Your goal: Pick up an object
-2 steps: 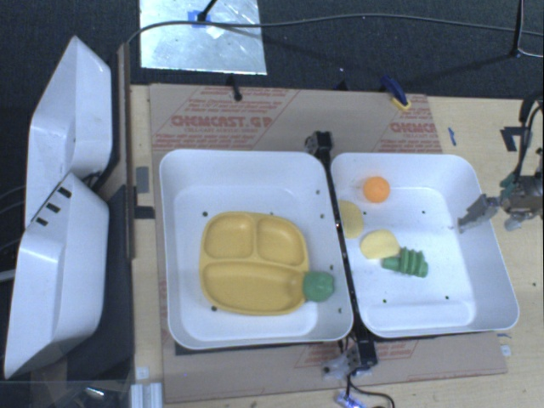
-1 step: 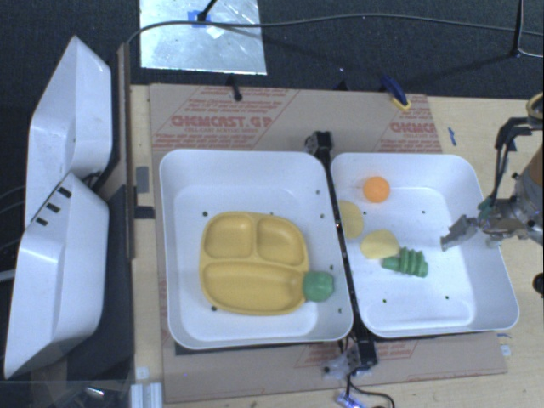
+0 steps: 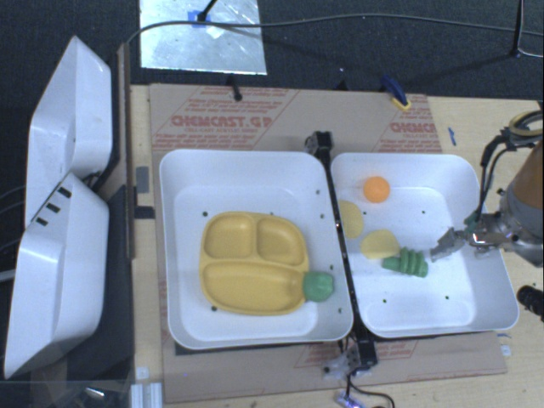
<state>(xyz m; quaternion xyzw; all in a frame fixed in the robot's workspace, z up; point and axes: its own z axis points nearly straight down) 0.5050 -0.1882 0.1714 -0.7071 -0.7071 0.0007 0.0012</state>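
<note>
In the right bin (image 3: 442,313) lie an orange ball (image 3: 376,189), a pale yellow round piece (image 3: 350,219) against the left wall, a pale yellow lump (image 3: 380,244) and a green ridged toy (image 3: 405,264). My gripper (image 3: 446,245) reaches in from the right edge, its tip just right of the green toy and apart from it. Nothing shows between its fingers. The left bin (image 3: 246,172) holds a yellow divided tray (image 3: 252,262) with a green ball (image 3: 319,286) at its lower right corner.
The arm's grey wrist (image 3: 510,219) and cables hang over the right bin's right wall. Both bins rest on a cardboard sheet (image 3: 280,117). White housings (image 3: 64,202) stand at the far left, and a metal plate (image 3: 202,22) lies at the back.
</note>
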